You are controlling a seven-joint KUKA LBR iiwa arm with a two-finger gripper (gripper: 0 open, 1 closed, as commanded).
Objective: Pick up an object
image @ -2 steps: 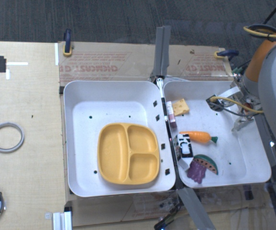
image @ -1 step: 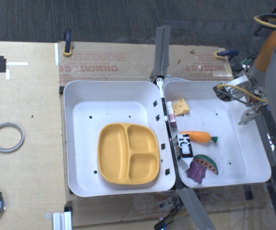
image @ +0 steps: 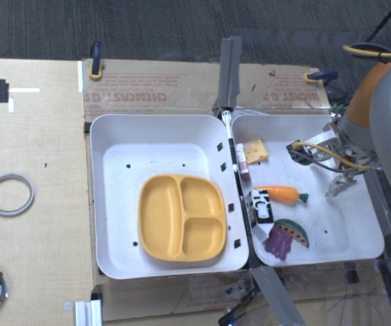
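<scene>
Camera view puts your hand (image: 340, 182) at the right bin's (image: 358, 243) right side, grip unreadable; the orange plastic carrot (image: 277, 194) lies just left, long axis crosswise.

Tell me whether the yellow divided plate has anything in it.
Empty. The yellow divided plate sits right side up in the left bin, and all three compartments show bare yellow; the toy food lies in the right bin.

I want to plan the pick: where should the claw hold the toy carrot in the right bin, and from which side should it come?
Probably grip the carrot across the middle of its orange body, coming from above. It lies flat, lengthwise left to right, green top toward the right. Bare bin floor above and below it leaves room for fingers.
</scene>
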